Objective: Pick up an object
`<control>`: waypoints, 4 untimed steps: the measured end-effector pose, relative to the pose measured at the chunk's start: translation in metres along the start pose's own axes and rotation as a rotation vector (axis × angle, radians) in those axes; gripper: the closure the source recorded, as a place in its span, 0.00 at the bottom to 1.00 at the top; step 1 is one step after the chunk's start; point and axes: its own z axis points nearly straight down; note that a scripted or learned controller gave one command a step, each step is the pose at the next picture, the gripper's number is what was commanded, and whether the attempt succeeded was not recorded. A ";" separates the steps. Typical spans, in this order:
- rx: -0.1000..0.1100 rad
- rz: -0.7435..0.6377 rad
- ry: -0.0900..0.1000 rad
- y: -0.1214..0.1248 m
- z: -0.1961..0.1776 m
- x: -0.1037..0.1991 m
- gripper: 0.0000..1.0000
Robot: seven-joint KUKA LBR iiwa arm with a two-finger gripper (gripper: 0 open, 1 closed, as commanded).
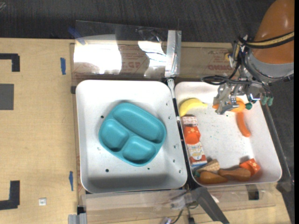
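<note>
1. At the far left of the frame, the tan cardboard-covered desk [37,139] lies bare apart from black tape corner marks and short strips of blue tape.
2. Left of centre, the left shallow white plastic bin [88,101] holds a teal three-compartment plastic plate [132,133], lying flat near the bin's middle.
3. Above the bins, in the upper centre of the frame, a sheet of clear plastic film [126,55] taped with a silver strip catches the light.
4. Right of centre, the right shallow white plastic bin [224,143] carries the loose objects. A yellow banana-shaped toy [189,106] sits in its upper left corner, and just below it a red-and-white printed carton [193,140] lies lengthwise along the bin's left wall.
5. Along the lower edge of that bin, a brown elongated bread-like toy [227,174] rests beside a small orange-red toy [251,165] in the lower right corner.
6. In the bin's upper right, a long orange carrot-shaped toy [243,123] lies on the floor of the bin.
7. At the upper right of the frame, the grey arm with its orange band [279,27] reaches in, and the metal gripper [226,104] hangs over the bin's upper part, just beside the carrot toy's upper end. Whether the jaws are wide, narrow or closed on anything cannot be told from this angle.
</note>
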 end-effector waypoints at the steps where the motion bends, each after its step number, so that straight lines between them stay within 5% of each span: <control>1: -0.003 0.015 0.013 0.045 0.010 -0.003 1.00; 2: -0.003 -0.184 0.008 0.057 0.012 -0.040 1.00; 3: -0.003 -0.120 0.006 0.049 -0.021 -0.089 1.00; 4: -0.007 -0.336 0.017 0.093 0.092 -0.085 1.00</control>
